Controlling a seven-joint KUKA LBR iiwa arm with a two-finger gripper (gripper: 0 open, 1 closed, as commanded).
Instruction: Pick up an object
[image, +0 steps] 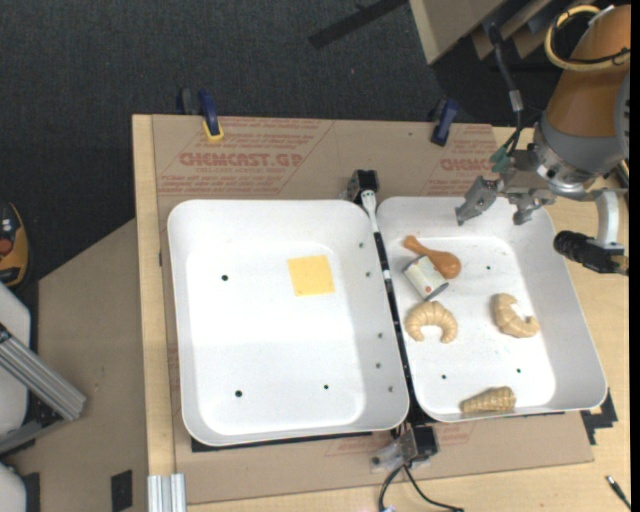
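You are looking first at the ridged, cone-shaped pastry (488, 401), lying nearest the camera against the front rim of the right bin (560, 380). Behind it two croissants are sitting well apart, one (431, 321) close to the divider and one (514, 315) further right. Deeper in, a chicken drumstick (433, 256) is lying beside a small white cylinder (424, 277), the two touching or very nearly so. A yellow cheese slice (310, 275) is resting alone in the left bin (200, 330).

The gripper (501, 204) is hanging over the back rim of the right bin with its two fingers spread wide and nothing between them. From there, the drumstick is lying toward the camera and toward the divider, and it looks like the closest target. Its long axis is running diagonally, thin end toward the back, so you are probably wanting the fingers closing across that line.
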